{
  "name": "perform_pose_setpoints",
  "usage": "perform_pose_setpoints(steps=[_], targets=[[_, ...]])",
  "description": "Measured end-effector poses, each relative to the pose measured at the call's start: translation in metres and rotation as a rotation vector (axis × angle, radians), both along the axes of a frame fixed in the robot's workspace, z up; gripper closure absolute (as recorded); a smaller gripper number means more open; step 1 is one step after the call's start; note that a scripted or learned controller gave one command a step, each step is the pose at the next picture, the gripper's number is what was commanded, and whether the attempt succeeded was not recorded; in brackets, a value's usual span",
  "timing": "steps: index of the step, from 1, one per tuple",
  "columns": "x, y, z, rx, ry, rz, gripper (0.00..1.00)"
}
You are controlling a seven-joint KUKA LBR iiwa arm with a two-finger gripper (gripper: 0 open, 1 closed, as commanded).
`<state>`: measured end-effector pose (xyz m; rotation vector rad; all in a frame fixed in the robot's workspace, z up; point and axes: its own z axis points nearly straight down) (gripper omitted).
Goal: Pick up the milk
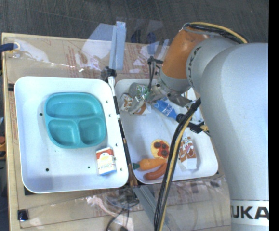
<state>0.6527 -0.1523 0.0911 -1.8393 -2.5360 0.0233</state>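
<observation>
Gripper: I see the gripper (151, 94) low over the far end of the right bin, under the orange band. Its tip is buried in clutter, so I cannot tell how it is set or whether it has hold of anything.
Under the tip: a crumpled silver-and-brown wrapper (133, 101) lies just left of it and a blue-and-white packet (165, 108) just right — both touching or nearly touching the tool. I judge the arm is probing that far corner, not the carton.
Arm: the grey arm (226, 105) comes in from the right and covers the right side of the right bin (139, 138); a black and a yellow cable (170, 162) hang across the near half.
Milk: I take the small white carton with the red-brown panel, the milk (188, 153), to be the task's thing. It sits at the near right of the right bin, partly behind the cables, well apart from the tool.
Other food: a round berry tart (160, 148), a carrot (149, 164) and a sausage (154, 173) crowd just left of the milk, so an approach from the left looks tight.
Left bin: the left bin (28, 129) holds a teal tray (75, 118) with 3 compartments and 1 small red-and-white box (106, 160) at its near right — a possible lookalike, I think.
Progress: not picked yet, by my reading.
</observation>
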Motion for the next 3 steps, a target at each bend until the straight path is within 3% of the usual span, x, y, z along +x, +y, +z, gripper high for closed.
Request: perform_pose_setpoints(steps=[1,2,3], targets=[[-0.002,-0.002,0.008,-0.004,0.009,0.004,1.0],[-0.01,0.038,0.003,-0.006,-0.001,0.03,1.0],[-0.019,0.046,0.157,0.005,-0.016,-0.115,1.0]])
